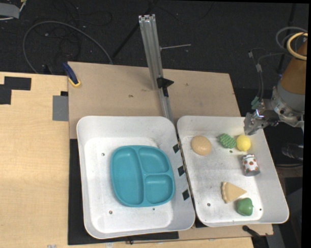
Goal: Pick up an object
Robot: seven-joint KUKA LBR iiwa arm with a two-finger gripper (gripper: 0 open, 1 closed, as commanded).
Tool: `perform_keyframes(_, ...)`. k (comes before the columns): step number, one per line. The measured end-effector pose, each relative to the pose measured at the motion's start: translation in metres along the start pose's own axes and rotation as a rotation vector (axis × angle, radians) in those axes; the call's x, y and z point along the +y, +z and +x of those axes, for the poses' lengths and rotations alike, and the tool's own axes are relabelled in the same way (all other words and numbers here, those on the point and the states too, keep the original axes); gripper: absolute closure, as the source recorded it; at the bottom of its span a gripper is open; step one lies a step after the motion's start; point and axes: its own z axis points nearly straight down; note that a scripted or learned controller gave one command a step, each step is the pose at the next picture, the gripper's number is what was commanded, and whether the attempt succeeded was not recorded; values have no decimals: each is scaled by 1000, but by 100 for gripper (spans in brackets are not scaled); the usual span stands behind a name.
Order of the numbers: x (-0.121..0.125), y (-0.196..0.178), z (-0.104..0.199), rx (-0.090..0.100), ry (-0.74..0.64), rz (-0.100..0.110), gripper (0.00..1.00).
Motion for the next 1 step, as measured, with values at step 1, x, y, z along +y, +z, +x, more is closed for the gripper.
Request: perform_keyframes(1,0,-4,0,1,-1,5,100)
